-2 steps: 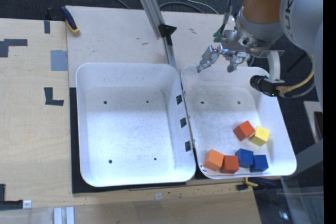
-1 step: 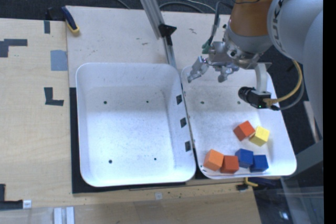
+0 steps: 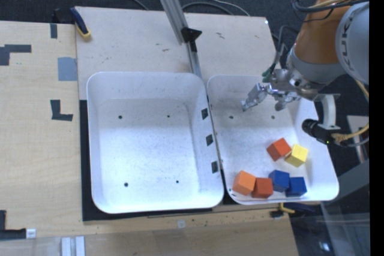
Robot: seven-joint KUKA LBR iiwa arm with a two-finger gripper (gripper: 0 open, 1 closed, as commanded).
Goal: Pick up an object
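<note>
Well apart, gripper [image 3: 264,99] above red-orange block [image 3: 278,148].

arm [image 3: 336,33] cut off at right edge

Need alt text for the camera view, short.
The gripper hangs open and holding nothing over the far end of the right bin, apart from six blocks clustered in that bin's near right corner: three orange, two blue, one yellow. The left bin sits alongside.
</note>
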